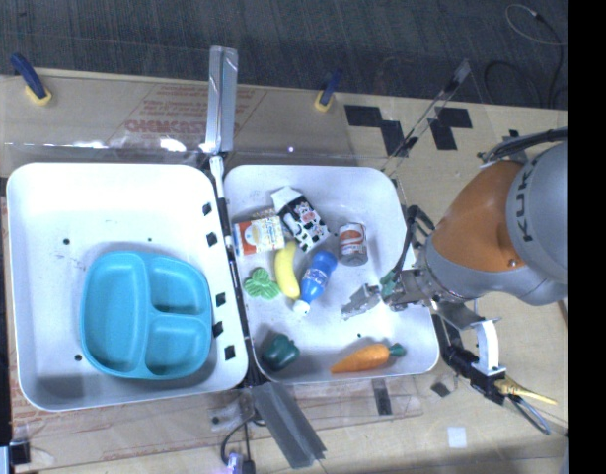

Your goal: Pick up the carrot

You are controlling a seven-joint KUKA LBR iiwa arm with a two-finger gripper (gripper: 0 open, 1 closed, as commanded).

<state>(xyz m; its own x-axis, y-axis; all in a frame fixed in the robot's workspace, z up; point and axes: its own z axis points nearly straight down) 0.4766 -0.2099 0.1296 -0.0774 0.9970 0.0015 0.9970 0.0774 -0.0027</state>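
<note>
Two white bins sat side by side on the bench. The left bin (46, 196) held a blue divided plate (145, 314) lying flat toward its near side. The right bin (382, 191) held the loose items.

The carrot (360, 357) lay on its side near the front edge of the right bin, orange body pointing left and green top (395, 350) to the right, touching nothing else that I could make out. A dark green pepper (277, 351) lay to its left in the front left corner, apart from it.

Farther back, a yellow banana (286, 271) lay beside a blue bottle (317, 278) with its white cap toward the front, the two just about touching. A green leafy piece (260, 284) sat left of the banana. Behind them were an orange carton (259, 234) and a black-and-white milk carton (301, 220), close together, and a small can (352, 244) to the right.

The arm (500, 235) reached in from the right, its orange band above the right wall of the bin. The gripper (362, 301) hung over the right part of the bin, between the can and the carrot and just behind the carrot. Its metal fingers (357, 304) pointed left and nothing lay between them; how far apart they stood I could not tell from where the camera looked.
</note>
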